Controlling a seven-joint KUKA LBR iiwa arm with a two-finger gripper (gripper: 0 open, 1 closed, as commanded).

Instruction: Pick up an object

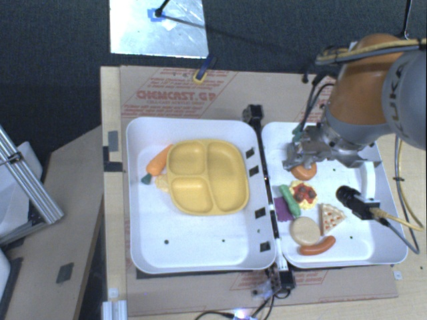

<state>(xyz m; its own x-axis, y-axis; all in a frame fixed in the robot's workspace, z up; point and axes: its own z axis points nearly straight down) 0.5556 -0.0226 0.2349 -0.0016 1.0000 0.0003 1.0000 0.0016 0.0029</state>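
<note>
A grey-and-orange arm [363,92] reaches in from the right and hangs its claw [299,157] low over the right bin [363,242], right above an orange piece [305,172] of toy food. From this angle it cannot be told whether the claw is apart or together, and nothing can be seen gripped in it.

The orange piece lies near the bin's back-left corner. It looks the likeliest target because the claw is directly over it and it sits slightly apart from the rest. The other toys are bunched toward the bin's front left:
- a green piece [288,197] and a purple piece [285,209] along the dividing wall
- a red-and-yellow piece [305,193] beside them
- a pizza slice [331,217], a tan disc [305,231] and a sausage [316,247] nearer the front

Because they are packed so closely, a clean grab among them would probably be harder.

In the left bin [200,242] a yellow divided plate [203,177] lies flat with its compartments bare. A carrot [159,160] lies against its left rim.

Both bins sit on a brown paper-faced sheet [177,79] laid over the surface [73,179]. The sheet's red repeat print reads roughly "CHEMCAST GP". On the arm's casing a few large letters show, seemingly "UK", cut off by the edge of the view.
</note>
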